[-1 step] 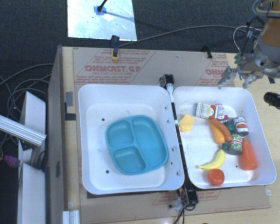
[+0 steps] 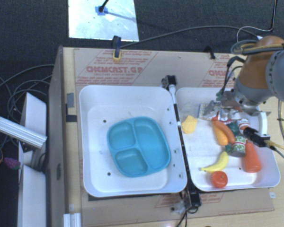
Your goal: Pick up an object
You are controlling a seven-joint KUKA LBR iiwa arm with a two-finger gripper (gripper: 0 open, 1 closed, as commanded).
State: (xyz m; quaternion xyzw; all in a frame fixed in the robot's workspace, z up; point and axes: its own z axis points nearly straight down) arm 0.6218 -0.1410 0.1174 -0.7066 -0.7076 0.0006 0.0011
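Two white bins sit side by side on the bench. The left bin carries one thing, a blue three-compartment plate lying near its front right part, with bare floor along the back and left walls. The right bin carries the rest: one pale yellow piece by the left wall, one orange carrot-like piece in the middle, one banana and one red-orange tomato toward the front edge, one red-orange bottle-like piece near the front right corner, and a green-and-white item, hard to identify, just beside the carrot. The gripper hangs over the back of the right bin, close above the carrot's upper end; I cannot tell how its jaws stand. Open floor remains at the right bin's back left corner and front left
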